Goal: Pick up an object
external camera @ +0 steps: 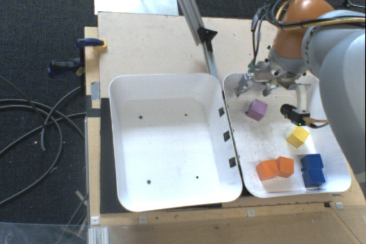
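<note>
My gripper (pixel 255 87) hangs over the far end of the right bin (pixel 251 188), its fingers spread open with nothing between them. A purple cube (pixel 257 109) lies on the bin floor just in front of the fingertips, apart from them. A yellow cube (pixel 297 137) sits further right. Two orange blocks (pixel 274 168) rest side by side near the bin's front. Beside them are blue blocks (pixel 312 170) at the front right corner.
The left bin (pixel 123 123) stands beside the right one, sharing a raised middle wall (pixel 227 134). A slanted metal pole (pixel 189 3) crosses above the bench at the back. The arm's grey body (pixel 343 77) overhangs the right bin's right side.
</note>
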Controlling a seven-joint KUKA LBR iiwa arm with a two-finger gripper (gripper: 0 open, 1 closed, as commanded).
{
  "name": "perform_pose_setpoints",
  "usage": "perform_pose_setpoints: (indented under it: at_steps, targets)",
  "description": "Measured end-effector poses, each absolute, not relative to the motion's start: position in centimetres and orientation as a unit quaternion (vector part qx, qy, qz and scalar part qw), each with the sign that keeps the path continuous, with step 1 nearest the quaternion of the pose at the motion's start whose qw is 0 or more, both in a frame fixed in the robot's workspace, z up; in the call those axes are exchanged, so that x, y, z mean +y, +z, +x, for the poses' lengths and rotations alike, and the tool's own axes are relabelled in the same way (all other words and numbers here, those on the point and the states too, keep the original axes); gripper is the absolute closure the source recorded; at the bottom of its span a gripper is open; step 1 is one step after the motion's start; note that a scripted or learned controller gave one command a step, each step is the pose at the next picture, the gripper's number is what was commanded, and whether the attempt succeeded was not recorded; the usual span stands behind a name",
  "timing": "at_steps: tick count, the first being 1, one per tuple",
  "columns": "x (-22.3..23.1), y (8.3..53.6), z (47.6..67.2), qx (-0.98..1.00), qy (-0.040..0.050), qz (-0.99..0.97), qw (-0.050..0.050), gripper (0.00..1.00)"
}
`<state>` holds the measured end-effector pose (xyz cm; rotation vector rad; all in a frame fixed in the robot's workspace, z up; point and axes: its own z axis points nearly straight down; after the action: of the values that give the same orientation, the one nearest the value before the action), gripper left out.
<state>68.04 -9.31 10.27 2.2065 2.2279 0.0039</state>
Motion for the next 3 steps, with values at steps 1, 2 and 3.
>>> perform_pose_setpoints:
  at_steps: [1, 2, 3]
  targets:
    - [-8.9, 9.0, 63.7, 0.707, -0.0008, 0.707, 0.0, 0.0]
    - [-8.4, 9.1, 61.9, 0.708, -0.0004, 0.707, 0.0, 0.0]
    - [-8.4, 10.2, 62.1, 0.708, 0.0012, 0.706, 0.001, 1.0]
